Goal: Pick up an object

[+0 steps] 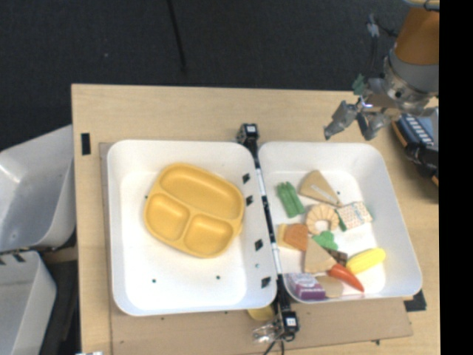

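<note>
The end effector [353,122] hangs with fingers spread and nothing held, above the desk [185,113] just beyond the right bin's [384,168] far rim. Toy food [323,220] lies heaped there; I'd target the isolated green piece [289,199], descending straight with fingers straddling it.

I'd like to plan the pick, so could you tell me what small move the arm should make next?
Probably bring the gripper forward and down toward the right bin. It hangs above the bin's far rim, holding nothing, while the toy food pile lies nearer the camera.
</note>
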### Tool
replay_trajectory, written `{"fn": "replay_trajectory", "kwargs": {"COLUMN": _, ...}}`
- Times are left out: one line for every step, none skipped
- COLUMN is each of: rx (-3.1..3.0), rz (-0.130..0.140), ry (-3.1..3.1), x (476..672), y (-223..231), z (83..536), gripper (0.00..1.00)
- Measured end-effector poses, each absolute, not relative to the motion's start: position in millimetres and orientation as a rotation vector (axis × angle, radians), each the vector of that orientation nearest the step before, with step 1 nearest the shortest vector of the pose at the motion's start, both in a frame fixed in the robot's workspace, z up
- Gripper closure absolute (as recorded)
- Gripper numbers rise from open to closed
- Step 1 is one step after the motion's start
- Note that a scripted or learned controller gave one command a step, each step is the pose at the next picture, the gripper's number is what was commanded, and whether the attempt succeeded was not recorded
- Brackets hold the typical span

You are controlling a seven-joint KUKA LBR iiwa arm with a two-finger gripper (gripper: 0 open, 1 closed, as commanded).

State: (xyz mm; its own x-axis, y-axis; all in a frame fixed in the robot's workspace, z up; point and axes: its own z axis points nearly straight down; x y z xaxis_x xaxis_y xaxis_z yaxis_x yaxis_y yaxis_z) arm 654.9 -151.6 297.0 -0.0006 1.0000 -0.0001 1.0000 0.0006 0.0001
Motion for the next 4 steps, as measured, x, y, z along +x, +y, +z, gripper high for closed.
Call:
{"fn": "replay_trajectory", "kwargs": {"rx": 2.215, "rz": 0.002, "ry": 2.224, "x": 655.7, "y": -152, "z": 308, "gripper": 1.00}}
{"fn": "replay_trajectory", "kwargs": {"rx": 2.234, "rz": -0.013, "ry": 2.218, "x": 618.4, "y": -234, "z": 173, "gripper": 1.00}}
{"fn": "replay_trajectory", "kwargs": {"rx": 2.211, "rz": 0.007, "ry": 2.217, "x": 569.2, "y": -229, "z": 115, "gripper": 1.00}}
{"fn": "replay_trajectory", "kwargs": {"rx": 2.198, "rz": 0.019, "ry": 2.196, "x": 538.6, "y": -221, "z": 111, "gripper": 1.00}}
